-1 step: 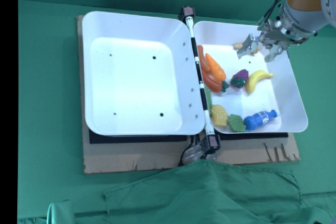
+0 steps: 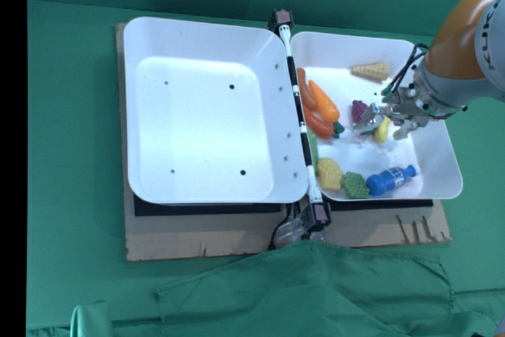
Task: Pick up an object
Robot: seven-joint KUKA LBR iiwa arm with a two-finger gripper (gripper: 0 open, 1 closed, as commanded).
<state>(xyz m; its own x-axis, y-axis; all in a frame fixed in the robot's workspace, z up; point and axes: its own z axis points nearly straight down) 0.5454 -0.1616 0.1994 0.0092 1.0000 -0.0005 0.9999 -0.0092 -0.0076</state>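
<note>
Camera view: two white bins (image 2: pixel 207 51) on cardboard (image 2: pixel 189 247) over green cloth (image 2: pixel 71 130), jaws' state unclear.

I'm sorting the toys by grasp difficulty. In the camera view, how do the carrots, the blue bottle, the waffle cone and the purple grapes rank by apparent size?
Largest to smallest:
1. Carrots, as an orange bunch
2. Blue bottle
3. Waffle cone
4. Purple grapes, though the gripper beside them may hide part

The bottle and cone look close, so their order is unsure.
</note>
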